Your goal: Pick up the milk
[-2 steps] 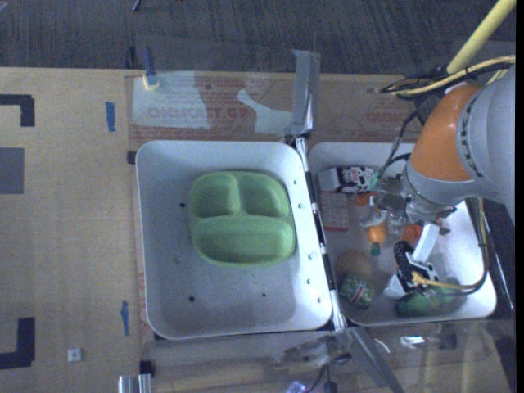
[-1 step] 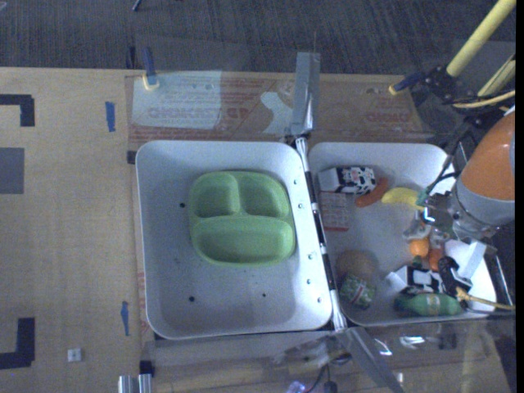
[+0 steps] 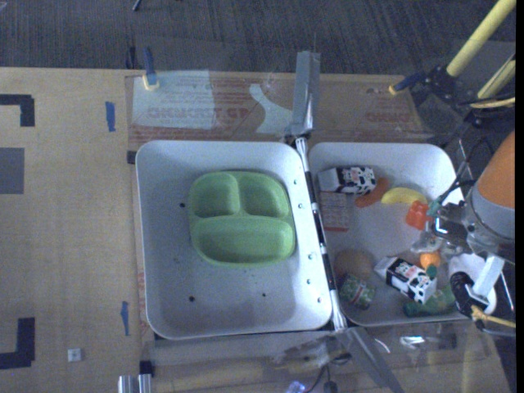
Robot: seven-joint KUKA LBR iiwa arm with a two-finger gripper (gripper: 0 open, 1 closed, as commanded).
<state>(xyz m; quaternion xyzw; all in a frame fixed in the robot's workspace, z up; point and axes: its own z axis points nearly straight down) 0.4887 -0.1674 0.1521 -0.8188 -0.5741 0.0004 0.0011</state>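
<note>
The gripper (image 3: 438, 232) hovers near one milk (image 3: 409, 277); finger state unclear, and crowding toys could spoil the grasp.

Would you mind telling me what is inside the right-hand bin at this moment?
The right bin holds two cow-patterned milk cartons, a banana, an orange piece, a brown item and green items. The arm covers its right edge.

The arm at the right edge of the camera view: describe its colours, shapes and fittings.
The arm shows a rounded orange band above a grey wrist. Below it the gripper is a cluster of pale grey and metallic parts with dark gaps. A white fitting with a black ring sits near the bin's corner.
</note>
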